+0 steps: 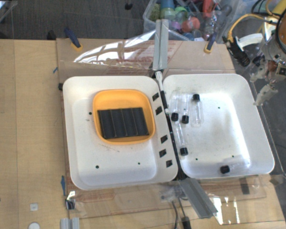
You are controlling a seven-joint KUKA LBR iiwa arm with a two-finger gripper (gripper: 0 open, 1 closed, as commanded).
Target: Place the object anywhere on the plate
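- The black ridged block (122, 122) lies flat on the orange plate (101, 100), inside the left bin (81, 166).
- The gripper (266, 90) hangs over the right bin's (238, 128) far right rim, well apart from the plate.
- It looks bare, though it is blurred.
- Clear tubes with black caps (185, 118) lie in the right bin.
- No writing can be read anywhere.

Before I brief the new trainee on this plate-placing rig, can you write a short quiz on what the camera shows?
1. True or false: the black ridged block lies on the orange plate.
2. Which bin holds the clear vials with black caps: A left, B right?
3. Fill in: the plate sits in the ____ white bin.

Key: 1 true; 2 B, the right white bin; 3 left.
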